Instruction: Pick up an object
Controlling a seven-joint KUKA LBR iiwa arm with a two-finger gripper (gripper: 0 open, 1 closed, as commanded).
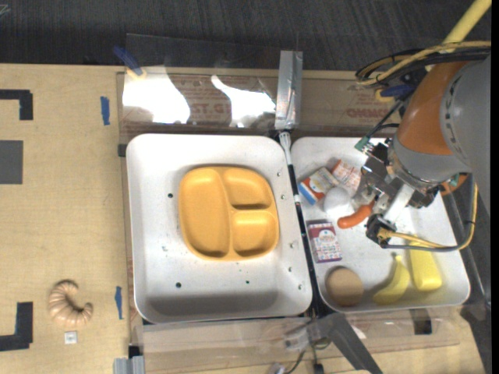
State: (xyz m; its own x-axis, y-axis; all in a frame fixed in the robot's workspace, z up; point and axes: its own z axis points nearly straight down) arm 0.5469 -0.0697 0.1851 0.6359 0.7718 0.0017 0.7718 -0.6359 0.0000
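Two shallow white bins side by side on a tan tabletop. Left bin at frame centre, holding a yellow-orange divided tray — one long compartment on its left, two smaller ones on its right. Right bin at right of frame, cluttered. Near its upper left, a small red-and-white packet, and just beside it toward the right a crinkled pinkish wrapper. Below those, a pale rounded item, too washed out to name. Lower, along the bin's left side, a dark purple card-like packet lying flat. At the bottom, a brown ball-shaped object, and to its right a yellow banana touching a yellow block. Grey arm with orange band entering from the upper right, wrist angled down over the right bin. Pincer low over the middle of that bin, right beside an orange carrot-like piece — carrot's right end meeting the dark fingertips, though whether actually pinched between them, or whether the fingers are spread or pressed together, cannot be told from this angle. Yellow and black cables looping above the arm. At lower left of frame, apart from both bins, a curled tan grub-like toy on the tabletop.
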